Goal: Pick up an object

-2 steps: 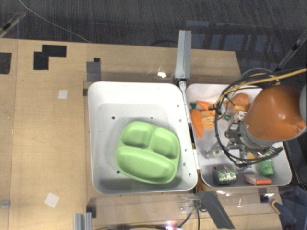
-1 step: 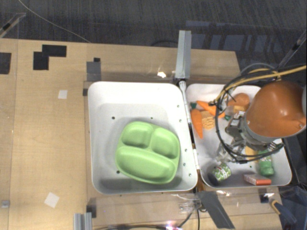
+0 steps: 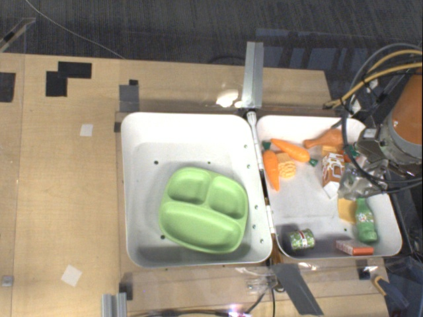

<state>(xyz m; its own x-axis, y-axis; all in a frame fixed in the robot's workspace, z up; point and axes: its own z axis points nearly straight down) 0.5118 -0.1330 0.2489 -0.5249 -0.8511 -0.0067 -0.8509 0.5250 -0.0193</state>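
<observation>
Carrots (image 3: pixel 289 149), a can (image 3: pixel 302 239) and a green bottle (image 3: pixel 365 220) lie in the right bin (image 3: pixel 310 210).

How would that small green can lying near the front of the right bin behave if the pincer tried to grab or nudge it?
The small green cylindrical can seems to lie on its side on the smooth floor of the right white bin, so a nudge would probably set it rolling. Its rounded body may slip between flat fingers unless gripped across the ends. It looks rigid, so squeezing likely wouldn't deform it.

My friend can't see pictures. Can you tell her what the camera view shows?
A robot arm reaches over the right white bin, which holds toy carrots, a small can and a green bottle. The left bin holds a green divided plate.
</observation>
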